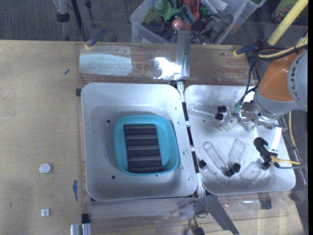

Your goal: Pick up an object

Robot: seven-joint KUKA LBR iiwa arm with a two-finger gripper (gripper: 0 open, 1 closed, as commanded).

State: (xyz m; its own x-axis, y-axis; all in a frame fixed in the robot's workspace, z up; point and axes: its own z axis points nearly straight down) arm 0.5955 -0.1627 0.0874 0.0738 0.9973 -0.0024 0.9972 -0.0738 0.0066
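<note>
Over the right bin: clear plastic tubes with black caps lie scattered on the white floor, none lifted.
Tubes: one tube [205, 111] lies near the bin's upper left, its black cap pointing toward the gripper; another [213, 156] lies lower down near the middle; a third [236, 152] rests just beside it, tilted; a black cap [232, 169] sits near the bottom.
Gripper: the gripper [243, 117] hangs low over the upper middle of the right bin, close above the tubes; whether it has closed or stands released cannot be told, as clear plastic and metal parts blur together there.
Arm: the grey arm with its orange band [276, 84] reaches in from the right edge, cables trailing beside it.
Right bin: the right bin [286, 181] touches its neighbour along a shared central seam.
Left bin: the left bin [98, 102] holds a blue tray [120, 146] bearing a dark ribbed block [142, 147], set near its centre.
Bench: the tan bench [34, 106] carries a small round disc [45, 168] well apart from both bins.
Background: a clear crate of coloured toys [190, 9] stands beyond the bench.
</note>
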